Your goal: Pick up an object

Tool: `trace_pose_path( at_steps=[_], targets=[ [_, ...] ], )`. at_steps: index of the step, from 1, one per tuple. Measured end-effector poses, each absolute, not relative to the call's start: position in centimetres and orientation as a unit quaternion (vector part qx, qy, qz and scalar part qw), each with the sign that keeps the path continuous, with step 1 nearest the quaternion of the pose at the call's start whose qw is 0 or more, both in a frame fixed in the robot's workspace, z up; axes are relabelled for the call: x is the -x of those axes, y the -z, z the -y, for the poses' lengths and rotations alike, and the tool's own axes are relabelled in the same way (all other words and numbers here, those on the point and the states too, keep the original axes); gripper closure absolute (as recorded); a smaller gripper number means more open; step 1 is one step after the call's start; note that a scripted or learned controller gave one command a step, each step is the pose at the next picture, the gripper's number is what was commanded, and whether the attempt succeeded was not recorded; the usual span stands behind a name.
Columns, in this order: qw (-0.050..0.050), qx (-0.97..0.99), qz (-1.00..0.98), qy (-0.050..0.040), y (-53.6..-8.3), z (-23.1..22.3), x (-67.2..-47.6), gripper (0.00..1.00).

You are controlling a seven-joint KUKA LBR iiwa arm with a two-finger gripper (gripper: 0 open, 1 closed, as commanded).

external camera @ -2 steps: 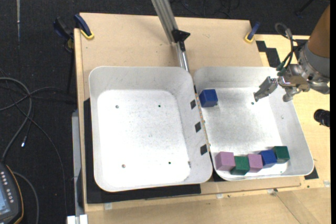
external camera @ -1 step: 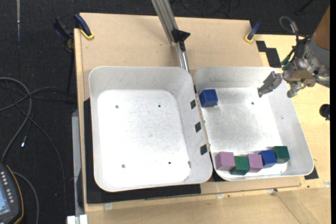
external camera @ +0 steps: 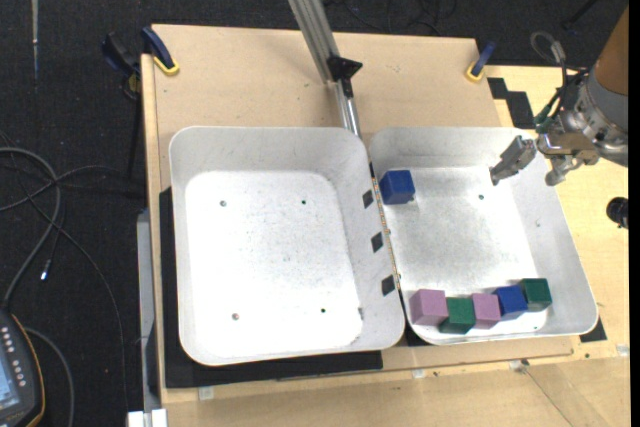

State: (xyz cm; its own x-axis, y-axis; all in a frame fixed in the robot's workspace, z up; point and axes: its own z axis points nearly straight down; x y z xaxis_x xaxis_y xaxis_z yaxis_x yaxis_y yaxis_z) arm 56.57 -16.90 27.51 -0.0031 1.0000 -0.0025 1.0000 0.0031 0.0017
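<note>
My gripper [external camera: 533, 165] hangs over the far right part of the right bin [external camera: 470, 225], its two fingers spread open with nothing between them. A blue cube [external camera: 397, 186] sits alone near the bin's far left corner, well to the left of the gripper. Along the bin's near edge lies a row of cubes: a pink one [external camera: 430, 306], a green one [external camera: 460, 313], another pink one [external camera: 486, 308], a blue one [external camera: 512, 300] and a dark green one [external camera: 536, 293].
The left bin [external camera: 265, 235] sits beside the right one on the wooden bench. A slanted metal pole [external camera: 305, 0] runs down to the bins' shared far edge. Clamps [external camera: 160, 50] grip the bench's far corners.
</note>
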Motion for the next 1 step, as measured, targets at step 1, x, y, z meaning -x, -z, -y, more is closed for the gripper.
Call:
trace_pose_path(
  at_steps=[1],
  targets=[
    [-0.004,-0.708,-0.706,0.0026,-12.21,20.30,-52.10,0.00]
  ],
)
